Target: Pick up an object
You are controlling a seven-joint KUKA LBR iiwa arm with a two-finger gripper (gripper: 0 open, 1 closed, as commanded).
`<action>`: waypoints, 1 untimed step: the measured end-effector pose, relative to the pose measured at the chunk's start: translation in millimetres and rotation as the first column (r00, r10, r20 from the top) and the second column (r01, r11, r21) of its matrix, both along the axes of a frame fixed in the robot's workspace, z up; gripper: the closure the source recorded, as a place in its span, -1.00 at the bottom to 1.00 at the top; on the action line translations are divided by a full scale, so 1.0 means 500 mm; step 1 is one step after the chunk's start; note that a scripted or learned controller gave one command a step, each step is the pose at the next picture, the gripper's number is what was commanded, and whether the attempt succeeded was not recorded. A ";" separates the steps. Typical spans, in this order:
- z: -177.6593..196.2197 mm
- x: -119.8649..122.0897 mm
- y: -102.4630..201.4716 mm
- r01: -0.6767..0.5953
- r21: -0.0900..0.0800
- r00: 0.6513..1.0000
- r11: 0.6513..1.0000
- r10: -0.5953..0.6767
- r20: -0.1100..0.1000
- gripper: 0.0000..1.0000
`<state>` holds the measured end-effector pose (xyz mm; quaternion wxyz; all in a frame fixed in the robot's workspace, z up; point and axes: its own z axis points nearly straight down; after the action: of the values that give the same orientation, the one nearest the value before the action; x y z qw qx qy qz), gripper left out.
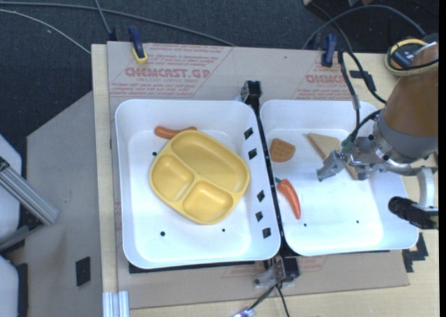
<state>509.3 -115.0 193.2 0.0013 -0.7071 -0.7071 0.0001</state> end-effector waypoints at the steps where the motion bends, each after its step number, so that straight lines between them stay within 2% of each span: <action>1: -0.111 0.017 -0.007 0.001 0.001 1.000 1.000 -0.001 -0.005 -1.00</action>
<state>517.6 -118.5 137.7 0.0034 -0.7073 -0.7069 0.0015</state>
